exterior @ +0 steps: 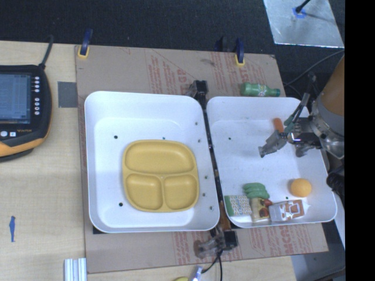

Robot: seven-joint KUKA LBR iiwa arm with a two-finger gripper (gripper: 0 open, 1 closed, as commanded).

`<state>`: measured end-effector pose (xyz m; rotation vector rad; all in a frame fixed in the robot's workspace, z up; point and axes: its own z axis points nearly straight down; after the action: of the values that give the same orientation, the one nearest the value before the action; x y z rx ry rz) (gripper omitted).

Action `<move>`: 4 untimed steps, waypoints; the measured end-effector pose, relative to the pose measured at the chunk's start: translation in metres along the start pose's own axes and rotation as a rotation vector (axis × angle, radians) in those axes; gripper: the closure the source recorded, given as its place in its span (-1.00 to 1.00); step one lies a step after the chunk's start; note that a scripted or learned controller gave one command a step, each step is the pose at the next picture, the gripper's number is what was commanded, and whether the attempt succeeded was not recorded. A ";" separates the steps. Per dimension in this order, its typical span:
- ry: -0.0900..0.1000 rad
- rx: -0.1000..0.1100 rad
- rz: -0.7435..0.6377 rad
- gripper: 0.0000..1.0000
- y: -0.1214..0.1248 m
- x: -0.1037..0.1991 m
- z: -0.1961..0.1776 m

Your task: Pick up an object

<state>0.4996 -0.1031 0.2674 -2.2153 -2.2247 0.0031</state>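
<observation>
Carrot-like orange piece (277, 123) lies far in the right bin (234, 157), just beside the gripper (287, 145), whose fingers look spread and hold nothing. Closing from here could clip its end and knock it toward the wall.

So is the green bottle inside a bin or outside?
Outside. The green bottle lies on the cardboard just beyond the right bin and its far rim.
</observation>
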 end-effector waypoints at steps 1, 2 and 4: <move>-0.002 0.001 0.000 -1.00 0.094 -0.052 0.044; -0.001 0.000 0.002 -1.00 0.141 -0.110 0.064; -0.001 0.002 -0.003 -1.00 0.157 -0.109 0.154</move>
<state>0.6563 -0.2111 0.1129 -2.2115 -2.2280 0.0066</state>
